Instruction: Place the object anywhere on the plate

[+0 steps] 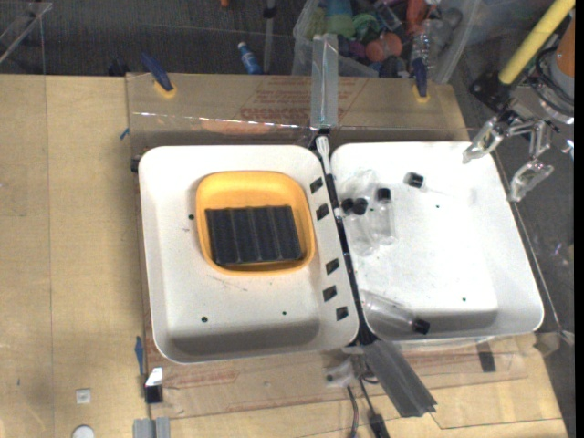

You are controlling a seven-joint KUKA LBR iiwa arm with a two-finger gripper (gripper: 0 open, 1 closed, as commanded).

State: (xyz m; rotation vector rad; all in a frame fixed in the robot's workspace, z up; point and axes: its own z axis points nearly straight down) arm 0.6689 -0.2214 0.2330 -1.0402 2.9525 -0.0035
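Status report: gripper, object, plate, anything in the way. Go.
Gripper open, over right bin's far right corner, holding nothing. Clear bottles in right bin. Yellow plate in left bin, black ridged block on it.

**Count of things on the bench**

Two shallow white plastic bins sit side by side. In the left bin: one rounded orange plate bearing one black ribbed rectangular block. Right of the plate, in the other bin: three small black pieces and clear plastic items, number unclear.
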